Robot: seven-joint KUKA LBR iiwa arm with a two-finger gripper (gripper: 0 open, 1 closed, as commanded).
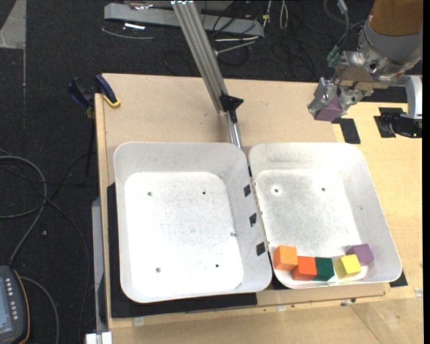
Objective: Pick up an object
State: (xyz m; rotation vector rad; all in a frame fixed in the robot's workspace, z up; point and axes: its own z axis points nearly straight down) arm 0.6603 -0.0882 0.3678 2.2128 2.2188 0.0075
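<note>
We see two shallow white plastic bins side by side on the tan wooden bench [168, 114]. The left bin [134, 168] shows only its speckled floor. The right bin [363, 175] holds five small blocks bunched along its near edge: an orange cube [286, 256], a red-orange cube [306, 267] touching it, a dark green cube [325, 268], a yellow cube [347, 265], and a purple cube [363, 253] at the right end of the row.

A sixth block, a small purple block [328, 109], is up off the bench, beyond the far right corner of the right bin. It looks mauve, with a paler upper face and a darker side, and is tilted.

The two-finger gripper [333, 102] hangs above the bench at upper right, below the grey wrist and orange band [396, 17]. The purple block sits at the fingertips, with the grey fingers closed against it on either side, so we log it as gripped and lifted well clear of both bins.
</note>
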